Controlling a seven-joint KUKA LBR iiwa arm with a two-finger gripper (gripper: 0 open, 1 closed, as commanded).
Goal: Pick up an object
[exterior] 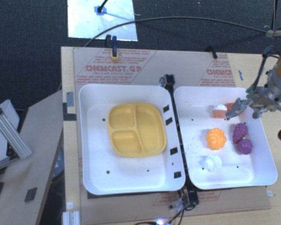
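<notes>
The right bin (257, 172) holds several small toy foods. An orange pumpkin-like piece (215, 138) lies near its middle. To its right sit a purple grape bunch (240, 131) and a round purple piece (245, 146). A white lump (212, 162) lies nearer the front. A small white and orange piece (219, 110) and a red-orange piece (231, 107) lie at the back. My gripper (243, 115) hovers over the bin's back right part, just above the grapes. It is open, with one dark finger (236, 110) beside the red-orange piece and nothing between the fingers.
The left bin (91, 172) holds a yellow divided plate (136, 129). A black hinge strip (174, 135) runs between the bins. Cables cross the dark floor behind the bench, and a metal rail (7, 128) stands at the far left.
</notes>
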